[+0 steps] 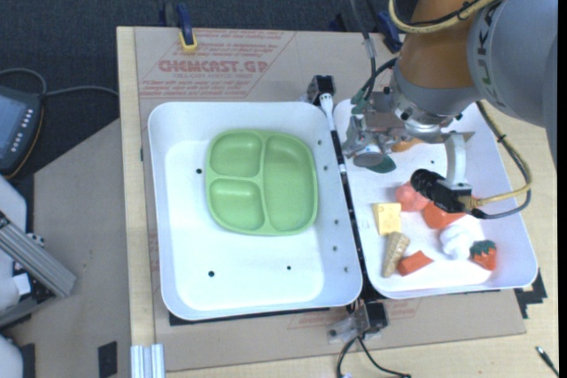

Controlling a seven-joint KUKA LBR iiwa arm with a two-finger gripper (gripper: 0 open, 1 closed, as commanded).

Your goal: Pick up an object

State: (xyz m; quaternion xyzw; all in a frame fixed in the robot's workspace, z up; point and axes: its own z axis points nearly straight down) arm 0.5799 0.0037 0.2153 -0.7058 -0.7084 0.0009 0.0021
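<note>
Left bin (168, 217) | smooth green three-compartment plate (263, 181) | right bin (514, 257) | yellow cheese wedge (387, 218)

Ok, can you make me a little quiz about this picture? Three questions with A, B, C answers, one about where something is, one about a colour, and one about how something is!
1. Where is the divided plate?
A. In the left bin
B. In the right bin
C. On the floor

2. What colour is the plate?
A. Red
B. Green
C. Blue

3. How is the plate lying?
A. Flat, its compartments facing up
B. Standing on edge
C. Upside down

Answers:
1 A, it sits inside the left bin, while the toy foods fill the right bin.
2 B, it is pale green all over.
3 A, its three compartments show from above.
</note>
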